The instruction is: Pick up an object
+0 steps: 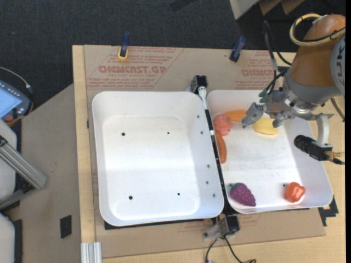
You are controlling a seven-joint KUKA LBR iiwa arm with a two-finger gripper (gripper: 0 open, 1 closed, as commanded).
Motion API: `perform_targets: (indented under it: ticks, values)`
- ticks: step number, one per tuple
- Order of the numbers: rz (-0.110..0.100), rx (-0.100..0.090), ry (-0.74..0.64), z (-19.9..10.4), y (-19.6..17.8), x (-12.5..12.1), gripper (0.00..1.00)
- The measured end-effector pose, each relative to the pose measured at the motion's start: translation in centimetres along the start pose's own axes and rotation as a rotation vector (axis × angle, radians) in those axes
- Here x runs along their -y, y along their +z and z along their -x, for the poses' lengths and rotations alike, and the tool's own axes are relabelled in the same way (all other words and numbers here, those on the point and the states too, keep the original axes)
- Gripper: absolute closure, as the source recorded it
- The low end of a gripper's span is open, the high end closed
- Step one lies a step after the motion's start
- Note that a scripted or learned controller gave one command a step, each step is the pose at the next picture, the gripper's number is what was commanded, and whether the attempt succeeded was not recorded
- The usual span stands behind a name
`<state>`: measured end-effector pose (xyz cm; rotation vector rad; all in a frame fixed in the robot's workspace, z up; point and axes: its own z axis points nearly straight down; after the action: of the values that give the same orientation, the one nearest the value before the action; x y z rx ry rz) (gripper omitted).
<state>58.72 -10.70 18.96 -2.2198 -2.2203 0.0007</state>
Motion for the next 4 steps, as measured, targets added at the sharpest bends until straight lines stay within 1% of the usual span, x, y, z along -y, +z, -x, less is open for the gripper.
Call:
perform_targets:
  ticks: [1, 2, 3, 4]
  values:
    - [0.017, 0.006, 0.001, 2.2, -13.8, 0.8, 0.00]
    - [0.024, 0.005, -0.002, 0.7, -31.4, 5.6, 0.00]
    - [0.010, 0.006, 0.005, 7.3, -34.8, 8.5, 0.00]
    - [0.004, 0.004, 0.004, 11.9, -34.6, 10.5, 0.00]
